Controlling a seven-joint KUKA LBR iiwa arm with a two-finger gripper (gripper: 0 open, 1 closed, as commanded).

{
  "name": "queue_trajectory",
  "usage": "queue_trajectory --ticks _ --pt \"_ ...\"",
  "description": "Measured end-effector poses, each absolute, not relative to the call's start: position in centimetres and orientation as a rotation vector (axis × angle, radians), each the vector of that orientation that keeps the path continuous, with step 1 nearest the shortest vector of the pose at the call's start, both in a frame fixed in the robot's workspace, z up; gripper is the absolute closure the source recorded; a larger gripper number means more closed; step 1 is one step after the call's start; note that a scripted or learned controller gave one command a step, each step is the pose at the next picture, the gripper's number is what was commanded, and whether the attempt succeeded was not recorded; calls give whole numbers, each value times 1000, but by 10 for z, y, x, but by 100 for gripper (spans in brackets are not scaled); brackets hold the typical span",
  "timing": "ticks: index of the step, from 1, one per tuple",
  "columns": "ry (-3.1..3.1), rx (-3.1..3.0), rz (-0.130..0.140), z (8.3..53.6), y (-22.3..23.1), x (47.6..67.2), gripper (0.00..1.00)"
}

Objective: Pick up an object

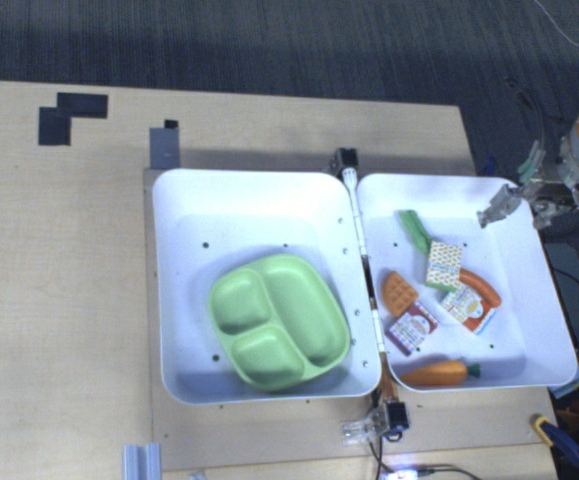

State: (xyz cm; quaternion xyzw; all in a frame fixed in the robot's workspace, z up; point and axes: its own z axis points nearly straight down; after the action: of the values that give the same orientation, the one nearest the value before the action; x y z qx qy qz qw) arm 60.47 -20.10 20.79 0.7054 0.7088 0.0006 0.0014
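Observation:
The right bin (529, 268) holds several small toy food items. Among them are a green stick (414, 230), a patterned box (445, 265), an orange waffle (400, 291), a red sausage (481, 287), a white carton (465, 309), a purple packet (412, 328) and a carrot (437, 372). My gripper (518, 208) hangs over that bin's far right corner, apart from all the items. Its fingers (496, 208) stand spread and open with nothing between them.
The left bin (199, 218) holds a green divided plate (279, 320). A ridge (361, 258) joins the two bins. The wooden bench (59, 298) stretches out to the left, with dark patches near its far edge.

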Motion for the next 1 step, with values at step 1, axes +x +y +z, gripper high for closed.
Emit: queue_trajectory --ticks 1 --pt "2227 2209 5 86 -198 643 0"
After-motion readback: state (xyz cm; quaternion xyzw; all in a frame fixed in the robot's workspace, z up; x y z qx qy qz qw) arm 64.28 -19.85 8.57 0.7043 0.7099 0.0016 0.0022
